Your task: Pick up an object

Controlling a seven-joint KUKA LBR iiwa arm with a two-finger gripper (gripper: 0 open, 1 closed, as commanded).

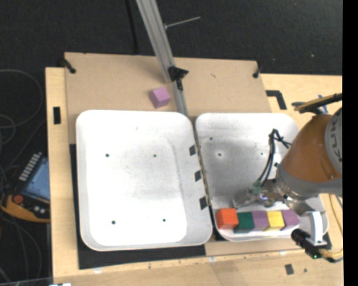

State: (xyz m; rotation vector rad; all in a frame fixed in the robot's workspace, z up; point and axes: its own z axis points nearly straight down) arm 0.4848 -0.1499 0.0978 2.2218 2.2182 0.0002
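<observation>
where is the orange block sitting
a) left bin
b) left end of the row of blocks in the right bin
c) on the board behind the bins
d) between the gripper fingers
b: the orange block sits at the left end of the row along the right bin's near edge, next to the green block.

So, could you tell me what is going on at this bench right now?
The KUKA arm is reaching down into the right bin, just above a row of blocks along its near edge: orange, green, purple, yellow. Nothing looks lifted yet. Another purple block sits on the board behind the left bin.
</observation>
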